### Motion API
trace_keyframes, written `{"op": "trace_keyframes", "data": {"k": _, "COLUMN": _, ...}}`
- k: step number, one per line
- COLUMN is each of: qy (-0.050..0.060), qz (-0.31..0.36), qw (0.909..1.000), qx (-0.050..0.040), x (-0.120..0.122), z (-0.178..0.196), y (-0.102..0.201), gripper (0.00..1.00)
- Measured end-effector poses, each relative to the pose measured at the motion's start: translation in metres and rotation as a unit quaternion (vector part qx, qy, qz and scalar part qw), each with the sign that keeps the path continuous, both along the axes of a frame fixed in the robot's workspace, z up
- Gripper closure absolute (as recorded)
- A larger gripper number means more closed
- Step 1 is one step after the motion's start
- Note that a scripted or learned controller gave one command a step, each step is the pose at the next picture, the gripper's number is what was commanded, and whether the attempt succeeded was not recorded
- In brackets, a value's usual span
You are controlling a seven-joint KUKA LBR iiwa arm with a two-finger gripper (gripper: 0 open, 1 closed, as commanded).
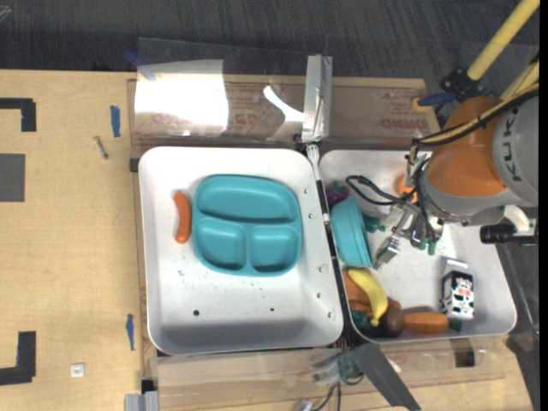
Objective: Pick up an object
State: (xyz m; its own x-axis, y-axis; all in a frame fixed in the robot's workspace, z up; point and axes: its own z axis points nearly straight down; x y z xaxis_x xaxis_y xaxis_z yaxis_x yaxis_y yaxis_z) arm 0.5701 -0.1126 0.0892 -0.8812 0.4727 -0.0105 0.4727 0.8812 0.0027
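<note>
A divided teal tray [248, 223] lies in the left bin [163, 255], far left of the gripper [391, 248], which hangs over the right bin [492, 272], its grip impossible to tell. A banana [370, 288] sits just below it, a carrot [425, 321] lower right.

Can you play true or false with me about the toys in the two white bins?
1. A teal divided plate lies in the left bin. True.
2. The banana is in the left bin. False: it is in the right bin.
3. An orange sausage lies beside the plate, on its left. True.
4. The gripper is above the left bin. False: it is over the right one.
</note>
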Motion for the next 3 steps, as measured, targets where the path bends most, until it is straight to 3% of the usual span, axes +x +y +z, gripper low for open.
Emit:
{"op": "trace_keyframes", "data": {"k": 1, "qy": 0.003, "qz": -0.147, "qw": 0.9892, "qx": 0.0013, "x": 0.047, "z": 0.014, "y": -0.011, "gripper": 0.0}}
{"op": "trace_keyframes", "data": {"k": 2, "qy": 0.001, "qz": -0.101, "qw": 0.9949, "qx": 0.0013, "x": -0.074, "z": 0.0, "y": -0.032, "gripper": 0.0}}
{"op": "trace_keyframes", "data": {"k": 3, "qy": 0.024, "qz": -0.054, "qw": 0.9982, "qx": -0.0017, "x": 0.026, "z": 0.032, "y": -0.028, "gripper": 0.0}}
